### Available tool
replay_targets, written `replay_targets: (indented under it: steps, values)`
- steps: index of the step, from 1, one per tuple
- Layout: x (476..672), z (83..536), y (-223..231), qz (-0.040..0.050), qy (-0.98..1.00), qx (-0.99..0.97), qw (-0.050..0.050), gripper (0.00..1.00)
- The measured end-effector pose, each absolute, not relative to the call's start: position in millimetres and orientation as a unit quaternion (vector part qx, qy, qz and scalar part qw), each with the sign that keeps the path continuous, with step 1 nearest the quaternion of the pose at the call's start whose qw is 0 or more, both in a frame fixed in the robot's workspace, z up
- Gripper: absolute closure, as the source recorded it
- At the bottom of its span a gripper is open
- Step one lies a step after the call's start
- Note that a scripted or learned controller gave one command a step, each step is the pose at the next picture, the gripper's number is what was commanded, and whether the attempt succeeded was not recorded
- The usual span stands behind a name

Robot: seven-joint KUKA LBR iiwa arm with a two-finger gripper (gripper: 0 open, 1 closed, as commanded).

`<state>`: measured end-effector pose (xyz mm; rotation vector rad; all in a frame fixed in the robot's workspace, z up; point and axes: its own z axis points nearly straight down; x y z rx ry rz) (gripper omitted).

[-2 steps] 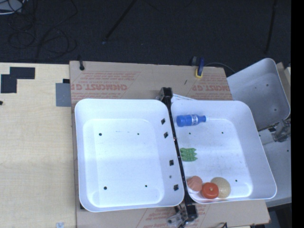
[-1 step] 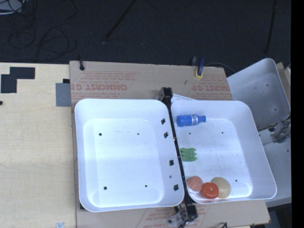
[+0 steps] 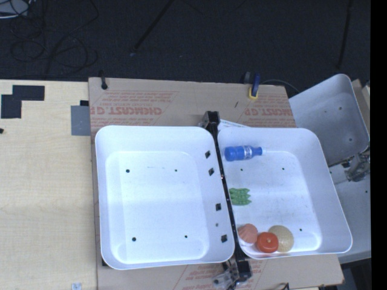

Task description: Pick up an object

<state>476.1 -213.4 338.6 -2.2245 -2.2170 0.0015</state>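
A pale wooden bench top point(image 3: 42, 192) lies at the 9 o'clock side, with a printed cardboard sheet point(image 3: 151, 104) beside it under both bins. The left bin point(image 3: 100, 192) sits on that sheet, its floor showing a few small dark holes. A black strip point(image 3: 219, 180) runs between its right wall and the right bin point(image 3: 323, 180).

All the loose things lie in the right bin. A blue bottle point(image 3: 242, 153) lies on its side at the bin's 11 o'clock, its cap pointing toward 3 o'clock. A small green piece point(image 3: 240, 196) lies at 9 o'clock, just beside the bin's left wall and well apart from the bottle. At 7 o'clock three round things crowd the near corner: a peach-coloured one point(image 3: 247, 232), a red one point(image 3: 267, 242) touching it, and a tan one point(image 3: 283, 237) against the red one's right side.

A grey metal plate point(image 3: 329, 116) stands at the bin's 2 o'clock.

Whether the claw is released or clenched cannot be told, nor how these things lie relative to it.
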Motion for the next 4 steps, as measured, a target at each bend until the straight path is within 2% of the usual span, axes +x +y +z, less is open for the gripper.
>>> replay_targets:
  steps: [4]
  values:
    - [475.7,346,-214,0.0004,-0.707,-0.707,0.001,1.0]
